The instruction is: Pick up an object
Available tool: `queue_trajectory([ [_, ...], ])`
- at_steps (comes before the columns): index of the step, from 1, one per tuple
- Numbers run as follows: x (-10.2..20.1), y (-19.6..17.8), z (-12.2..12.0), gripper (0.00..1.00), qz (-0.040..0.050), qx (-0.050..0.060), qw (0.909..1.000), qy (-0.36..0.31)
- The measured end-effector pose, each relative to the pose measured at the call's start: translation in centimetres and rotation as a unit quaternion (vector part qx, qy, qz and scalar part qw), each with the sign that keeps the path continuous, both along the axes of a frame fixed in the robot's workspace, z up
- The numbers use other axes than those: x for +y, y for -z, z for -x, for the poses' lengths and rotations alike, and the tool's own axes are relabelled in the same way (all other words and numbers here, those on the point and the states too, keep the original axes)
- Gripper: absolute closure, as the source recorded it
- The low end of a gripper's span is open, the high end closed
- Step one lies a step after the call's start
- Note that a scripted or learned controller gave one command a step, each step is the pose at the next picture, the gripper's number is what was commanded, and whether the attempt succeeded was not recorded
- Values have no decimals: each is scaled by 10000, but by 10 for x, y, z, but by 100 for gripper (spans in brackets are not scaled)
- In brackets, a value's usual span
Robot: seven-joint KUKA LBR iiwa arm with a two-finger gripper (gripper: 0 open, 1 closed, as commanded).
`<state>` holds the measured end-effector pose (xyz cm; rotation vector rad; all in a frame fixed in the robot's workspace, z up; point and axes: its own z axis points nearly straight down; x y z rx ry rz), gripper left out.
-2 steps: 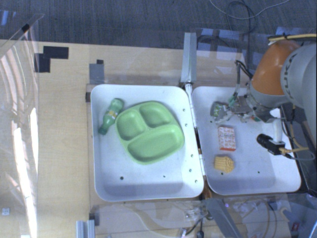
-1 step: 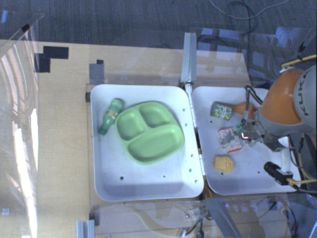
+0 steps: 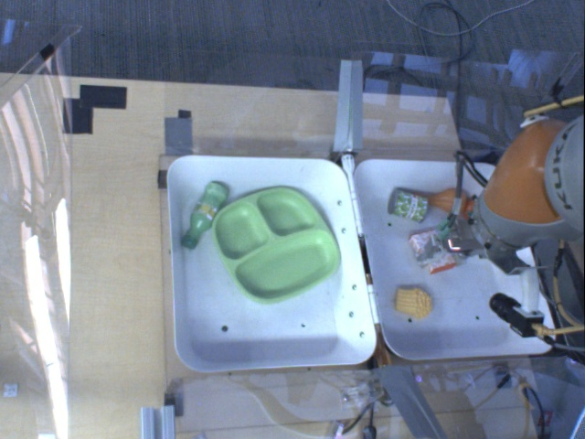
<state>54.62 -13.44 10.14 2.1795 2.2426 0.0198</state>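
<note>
Bench: two white bins (image 3: pixel 274 350); right one (image 3: pixel 457 337) holds the targets.
Gripper (image 3: pixel 454 239): over crumpled packet (image 3: pixel 430 248); opening can't be judged.
Advice: centre on the packet, clear of can (image 3: pixel 408 205) and corn (image 3: pixel 413 301).

Two bins (image 3: pixel 183 337); one green plate (image 3: pixel 274 245), one green bottle (image 3: pixel 203 213), one can (image 3: pixel 408 205), one wrapper (image 3: pixel 430 247), one yellow corn piece (image 3: pixel 413 302).
</note>
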Motion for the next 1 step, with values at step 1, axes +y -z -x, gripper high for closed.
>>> queue_trajectory([
  [1, 63, -139, -27, 100, -9, 54, 9982, 594],
])
